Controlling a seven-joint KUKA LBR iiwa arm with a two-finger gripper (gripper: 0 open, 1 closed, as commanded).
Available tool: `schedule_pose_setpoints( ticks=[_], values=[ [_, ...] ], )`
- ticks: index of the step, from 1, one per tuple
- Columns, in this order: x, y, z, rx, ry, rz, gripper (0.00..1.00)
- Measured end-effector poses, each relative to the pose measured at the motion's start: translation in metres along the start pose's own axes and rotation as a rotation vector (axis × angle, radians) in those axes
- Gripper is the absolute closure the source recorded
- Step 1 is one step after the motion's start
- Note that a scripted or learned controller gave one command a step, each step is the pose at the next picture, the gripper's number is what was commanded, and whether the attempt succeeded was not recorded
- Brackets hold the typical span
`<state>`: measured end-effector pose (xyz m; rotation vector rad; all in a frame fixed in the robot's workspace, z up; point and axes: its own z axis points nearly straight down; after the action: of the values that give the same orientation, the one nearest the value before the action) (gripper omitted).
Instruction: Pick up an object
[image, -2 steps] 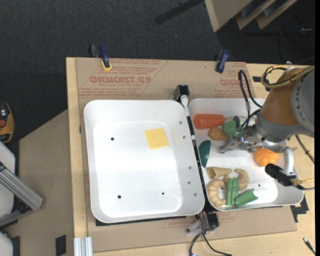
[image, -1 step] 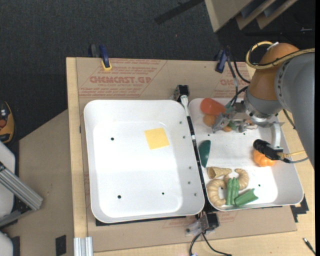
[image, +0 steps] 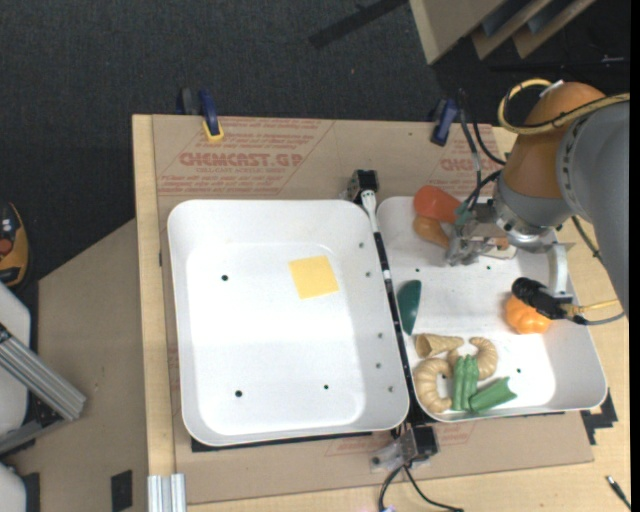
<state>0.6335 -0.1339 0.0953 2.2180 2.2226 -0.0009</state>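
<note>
- Arm (image: 560, 150): reaches in from the right, wrist lowered over the far end of the right bin (image: 585, 360).
- Gripper (image: 467, 246): down near the bin floor, just beside an orange-red object (image: 436, 203) and a tan piece (image: 431, 230) in the bin's far left corner. Whether it is released or clenched on anything cannot be told at this size, and nothing is plainly seen in its grasp.
- Candidate objects: all lie in the right bin, namely the orange-red object, a dark green piece (image: 409, 303) against the dividing wall, an orange item (image: 527, 316) partly under a black part, and a heap of beige rings (image: 438, 373) with green pods (image: 475, 385) at the near end.
- Left bin (image: 195, 300): bears a yellow square (image: 314, 277) (well apart from the gripper).
- Step in hand (a judgement): the descent or grasp attempt at the far corner; no lift is evident.
- Next move calls for: a firm closure on one object, then a straight rise clear of the bin wall, since the corner crowds the approach.
</note>
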Motion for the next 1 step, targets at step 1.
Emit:
schedule_pose_setpoints(
  ticks=[1],
  values=[
    [0.0027, -0.1173, 0.0118, 0.012, 0.004, 0.007, 1.00]
  ],
)
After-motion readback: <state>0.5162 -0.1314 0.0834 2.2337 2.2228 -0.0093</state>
